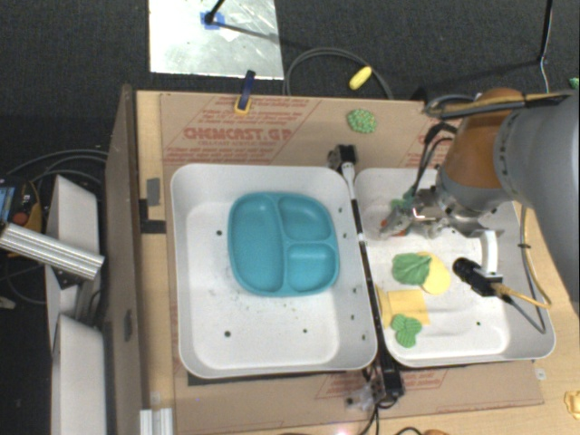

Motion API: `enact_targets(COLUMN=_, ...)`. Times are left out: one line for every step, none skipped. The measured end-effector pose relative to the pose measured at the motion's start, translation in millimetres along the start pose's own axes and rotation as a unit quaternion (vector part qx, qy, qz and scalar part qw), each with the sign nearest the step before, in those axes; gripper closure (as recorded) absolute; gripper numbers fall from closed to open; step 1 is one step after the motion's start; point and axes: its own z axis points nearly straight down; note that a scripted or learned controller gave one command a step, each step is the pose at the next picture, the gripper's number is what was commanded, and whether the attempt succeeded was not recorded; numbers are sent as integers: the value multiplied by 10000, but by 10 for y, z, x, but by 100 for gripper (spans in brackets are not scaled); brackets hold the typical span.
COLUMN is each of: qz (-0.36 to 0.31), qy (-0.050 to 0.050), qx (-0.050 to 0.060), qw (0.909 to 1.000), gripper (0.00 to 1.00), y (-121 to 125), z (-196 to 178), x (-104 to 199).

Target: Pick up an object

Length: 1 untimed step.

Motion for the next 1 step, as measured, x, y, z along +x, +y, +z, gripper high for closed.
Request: enact_targets(qz=52, qy=2, qx=50, qw=10000, gripper=0, y=-596, z=8, x=92)
